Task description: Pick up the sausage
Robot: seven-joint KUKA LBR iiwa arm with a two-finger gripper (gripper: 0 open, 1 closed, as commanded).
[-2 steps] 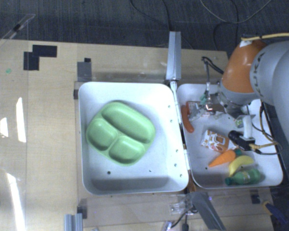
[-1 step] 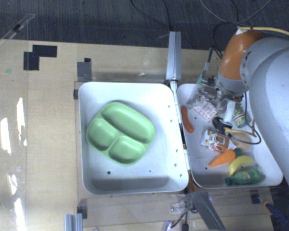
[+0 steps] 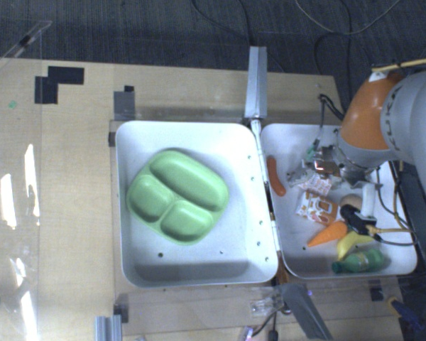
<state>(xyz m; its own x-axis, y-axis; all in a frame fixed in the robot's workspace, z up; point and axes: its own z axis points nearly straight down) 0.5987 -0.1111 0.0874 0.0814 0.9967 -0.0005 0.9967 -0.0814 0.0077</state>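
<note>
The sausage [image 3: 275,176] is a short red-orange link lying lengthwise against the left wall of the right bin [image 3: 295,266]. My gripper [image 3: 316,164] hangs low over the upper middle of that bin, a little to the right of the sausage and apart from it. Nothing shows between it and the sausage except bare bin floor. The grey arm with its orange band [image 3: 366,123] reaches in from the right and hides the bin's upper right part.
In the right bin below the gripper lie a printed snack packet [image 3: 317,206], a carrot [image 3: 328,234], a banana [image 3: 351,241] and a green bottle [image 3: 361,261]. The left bin [image 3: 128,261] holds a green divided plate [image 3: 177,196].
</note>
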